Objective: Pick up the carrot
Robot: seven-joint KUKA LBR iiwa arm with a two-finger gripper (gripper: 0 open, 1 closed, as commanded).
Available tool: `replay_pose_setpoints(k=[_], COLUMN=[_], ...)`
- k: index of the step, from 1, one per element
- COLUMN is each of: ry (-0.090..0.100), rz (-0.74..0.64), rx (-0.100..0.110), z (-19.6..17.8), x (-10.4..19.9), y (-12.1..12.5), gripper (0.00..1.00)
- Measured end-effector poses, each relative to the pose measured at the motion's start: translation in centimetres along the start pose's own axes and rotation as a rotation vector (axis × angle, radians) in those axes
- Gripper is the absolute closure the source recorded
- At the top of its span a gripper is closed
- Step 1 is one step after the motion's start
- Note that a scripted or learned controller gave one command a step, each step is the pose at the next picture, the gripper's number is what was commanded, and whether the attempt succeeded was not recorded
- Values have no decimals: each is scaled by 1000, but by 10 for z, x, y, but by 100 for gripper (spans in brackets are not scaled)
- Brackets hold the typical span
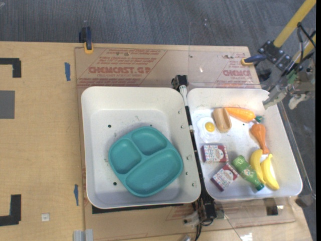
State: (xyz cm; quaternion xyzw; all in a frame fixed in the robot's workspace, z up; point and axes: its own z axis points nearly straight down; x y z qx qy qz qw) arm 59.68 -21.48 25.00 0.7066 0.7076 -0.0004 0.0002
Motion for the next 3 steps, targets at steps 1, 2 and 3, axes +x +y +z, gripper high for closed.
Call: replay_pose_setpoints(k=[1, 2, 3], ry=[0, -3, -2], rz=[-203, -206, -202], rx=[-10, -2, -14], z=[156, 147, 62], x=[8, 6, 70], y=[45, 43, 39], gripper=[0, 100, 100])
